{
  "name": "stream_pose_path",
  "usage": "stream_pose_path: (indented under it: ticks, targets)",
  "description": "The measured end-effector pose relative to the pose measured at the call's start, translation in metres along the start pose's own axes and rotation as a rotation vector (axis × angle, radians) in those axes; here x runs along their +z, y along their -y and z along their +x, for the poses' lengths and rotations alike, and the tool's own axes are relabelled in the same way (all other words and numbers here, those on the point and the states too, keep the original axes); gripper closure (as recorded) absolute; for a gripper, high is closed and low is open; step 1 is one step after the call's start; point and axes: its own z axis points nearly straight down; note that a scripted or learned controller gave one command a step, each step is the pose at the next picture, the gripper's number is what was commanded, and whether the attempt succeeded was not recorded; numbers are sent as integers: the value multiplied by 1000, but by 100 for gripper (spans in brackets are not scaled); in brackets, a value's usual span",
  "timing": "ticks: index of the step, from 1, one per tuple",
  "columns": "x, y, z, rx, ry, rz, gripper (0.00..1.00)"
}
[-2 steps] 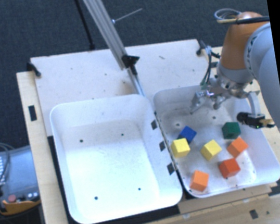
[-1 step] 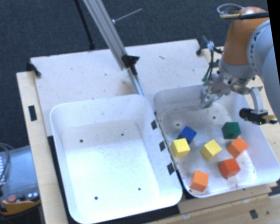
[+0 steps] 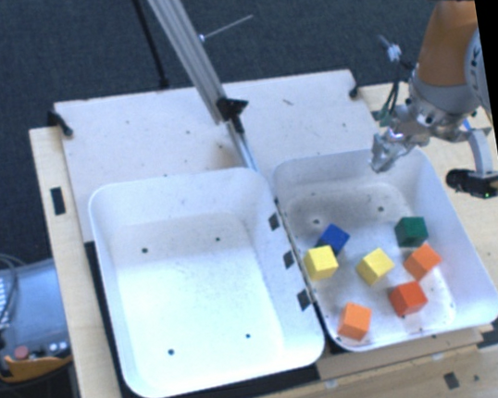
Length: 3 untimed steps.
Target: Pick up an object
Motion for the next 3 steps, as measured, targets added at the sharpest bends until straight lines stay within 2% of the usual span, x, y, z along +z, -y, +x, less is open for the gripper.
stream_pose_path:
  ticks: [1, 2, 3]
  targets:
    - [-56, -2, -2, -5, 0, 0, 100]
    - [-36, -2, -3, -5, -1, 9, 100]
    - [-51, -1, 50, -4, -4, 7, 100]
